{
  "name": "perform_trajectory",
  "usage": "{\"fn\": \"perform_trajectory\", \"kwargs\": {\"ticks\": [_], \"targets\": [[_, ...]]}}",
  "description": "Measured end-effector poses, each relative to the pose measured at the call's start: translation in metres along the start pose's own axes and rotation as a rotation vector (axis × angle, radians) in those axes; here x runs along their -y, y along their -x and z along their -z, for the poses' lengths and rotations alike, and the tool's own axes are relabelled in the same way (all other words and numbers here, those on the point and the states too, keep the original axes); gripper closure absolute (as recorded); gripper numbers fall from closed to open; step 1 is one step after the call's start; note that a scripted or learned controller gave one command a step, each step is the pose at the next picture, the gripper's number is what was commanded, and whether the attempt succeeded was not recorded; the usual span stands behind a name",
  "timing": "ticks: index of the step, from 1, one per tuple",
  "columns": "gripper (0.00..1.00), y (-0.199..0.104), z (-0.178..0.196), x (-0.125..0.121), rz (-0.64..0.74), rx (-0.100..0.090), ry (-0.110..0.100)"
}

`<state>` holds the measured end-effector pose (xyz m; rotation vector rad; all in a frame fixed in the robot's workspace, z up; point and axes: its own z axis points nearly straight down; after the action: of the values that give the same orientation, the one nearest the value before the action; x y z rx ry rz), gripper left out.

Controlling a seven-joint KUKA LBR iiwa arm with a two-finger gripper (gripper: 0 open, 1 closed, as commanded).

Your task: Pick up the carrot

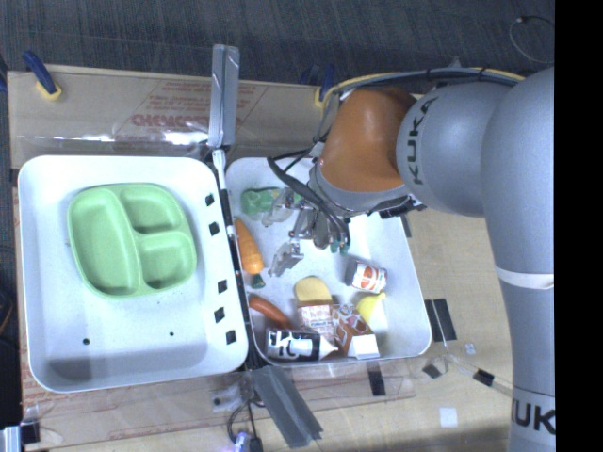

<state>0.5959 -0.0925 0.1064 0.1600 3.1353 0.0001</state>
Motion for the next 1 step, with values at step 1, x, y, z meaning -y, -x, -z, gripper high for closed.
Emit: {"fn": "perform_trajectory", "kwargs": {"ticks": [1], "targets": [[1.0, 0.001, 0.0108, -0.0011, 0.003, 0.002, 0.0]]}}
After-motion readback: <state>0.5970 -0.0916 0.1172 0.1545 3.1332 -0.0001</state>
